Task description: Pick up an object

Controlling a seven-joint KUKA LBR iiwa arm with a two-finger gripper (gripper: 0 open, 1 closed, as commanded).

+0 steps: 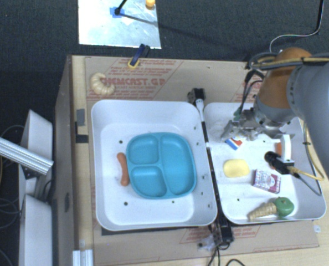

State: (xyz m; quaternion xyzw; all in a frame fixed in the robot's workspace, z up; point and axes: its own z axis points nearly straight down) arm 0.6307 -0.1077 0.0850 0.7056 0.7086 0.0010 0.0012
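A: Why is the gripper [243, 127] hanging so low in the right bin [314, 204]?

B: Likely lining up on the small red, white and blue block [234, 143] just below it. Whether the claw is wide or narrow, I cannot tell.

A: Anything else close?

B: A soft yellow lump [236, 168] just below that block; a glossy blue 3-part plate [160, 165] lies well left of it.

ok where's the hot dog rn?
In the camera view the hot dog lies in the left bin, on its floor by the left edge of the blue divided plate, well away from the gripper over the right bin.
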